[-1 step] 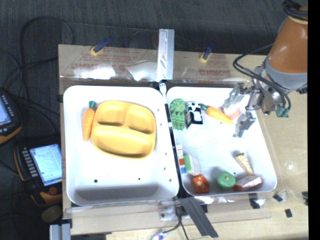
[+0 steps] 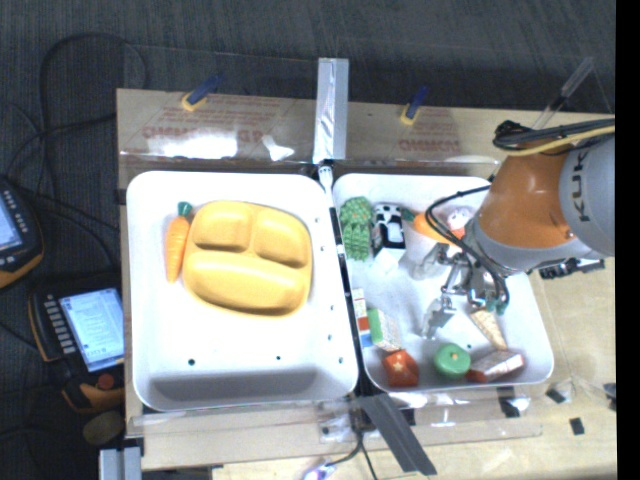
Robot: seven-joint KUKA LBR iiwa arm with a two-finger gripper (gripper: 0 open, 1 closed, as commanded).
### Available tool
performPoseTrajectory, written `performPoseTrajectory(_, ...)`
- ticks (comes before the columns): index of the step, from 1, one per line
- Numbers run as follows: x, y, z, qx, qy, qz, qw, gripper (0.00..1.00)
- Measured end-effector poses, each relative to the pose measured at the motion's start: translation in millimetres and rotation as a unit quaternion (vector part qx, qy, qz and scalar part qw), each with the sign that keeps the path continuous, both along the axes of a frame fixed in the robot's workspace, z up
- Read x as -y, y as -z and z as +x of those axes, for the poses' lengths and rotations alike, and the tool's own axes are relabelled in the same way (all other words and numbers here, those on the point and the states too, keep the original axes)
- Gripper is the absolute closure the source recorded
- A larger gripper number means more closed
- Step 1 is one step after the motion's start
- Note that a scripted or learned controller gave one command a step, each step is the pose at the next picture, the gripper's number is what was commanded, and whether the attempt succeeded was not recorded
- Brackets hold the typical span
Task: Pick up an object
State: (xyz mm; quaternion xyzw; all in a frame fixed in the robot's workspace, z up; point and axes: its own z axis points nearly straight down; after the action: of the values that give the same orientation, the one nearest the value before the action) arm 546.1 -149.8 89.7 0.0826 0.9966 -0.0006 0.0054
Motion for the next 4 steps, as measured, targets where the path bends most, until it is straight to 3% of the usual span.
performPoseTrajectory(1, -24, 0, 86, 0.0, 0.069, 0.0004, 0.9976, 0.0)
performPoseTrajectory(2, 14, 0, 38, 0.0, 0.072, -0.001, 0.9974, 0.0)
performPoseTrajectory(3, 58, -1, -59, 0.001, 0.104, -0.0013, 0.9945, 0.0)
performPoseTrajectory(4, 42, -1, -57, 0.003, 0.094, -0.0029, 0.9956, 0.0)
